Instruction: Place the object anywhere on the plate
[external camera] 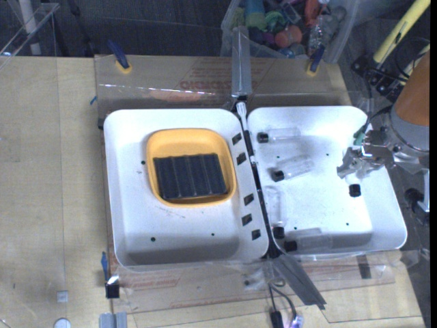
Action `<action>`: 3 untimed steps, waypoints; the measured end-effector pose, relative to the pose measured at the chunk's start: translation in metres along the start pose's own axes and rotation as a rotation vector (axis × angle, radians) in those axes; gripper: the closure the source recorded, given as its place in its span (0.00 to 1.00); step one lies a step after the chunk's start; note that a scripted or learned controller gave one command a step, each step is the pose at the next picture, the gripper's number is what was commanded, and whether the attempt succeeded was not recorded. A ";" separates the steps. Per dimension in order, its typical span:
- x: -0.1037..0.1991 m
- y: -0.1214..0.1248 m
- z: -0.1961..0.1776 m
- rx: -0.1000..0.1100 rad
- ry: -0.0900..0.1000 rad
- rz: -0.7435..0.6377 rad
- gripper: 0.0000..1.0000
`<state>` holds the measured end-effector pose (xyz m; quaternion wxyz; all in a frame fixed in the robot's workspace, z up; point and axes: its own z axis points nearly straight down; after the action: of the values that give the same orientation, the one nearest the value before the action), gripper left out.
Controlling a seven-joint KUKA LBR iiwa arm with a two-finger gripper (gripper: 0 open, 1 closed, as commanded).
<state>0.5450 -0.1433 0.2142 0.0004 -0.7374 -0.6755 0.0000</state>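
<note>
Two white bins side by side on the worktop (41, 183). In the left bin (126, 183), a yellow plate (156, 145), near the middle, carrying a dark ribbed slab (190, 176) lying flat and well inside the rim. In the right bin (328, 217), several clear vials with black caps: one (278, 134) near the far wall, one (292, 167) slanted toward the centre, one (300, 238) along the near wall. Low over that bin's right side, the gripper (355, 161) (apart or together: cannot tell), with nothing visibly clamped. Just below it, a small black piece (354, 190) on the bin floor. Beyond the bins, a clear crate of coloured toys (287, 12).
</note>
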 end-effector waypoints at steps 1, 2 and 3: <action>0.000 0.000 0.000 0.000 0.000 0.000 0.00; -0.057 0.004 -0.020 -0.002 -0.002 0.051 0.00; -0.071 0.029 -0.051 -0.004 -0.003 -0.189 0.00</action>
<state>0.5681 -0.2162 0.2648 -0.0025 -0.6702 -0.7422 -0.0003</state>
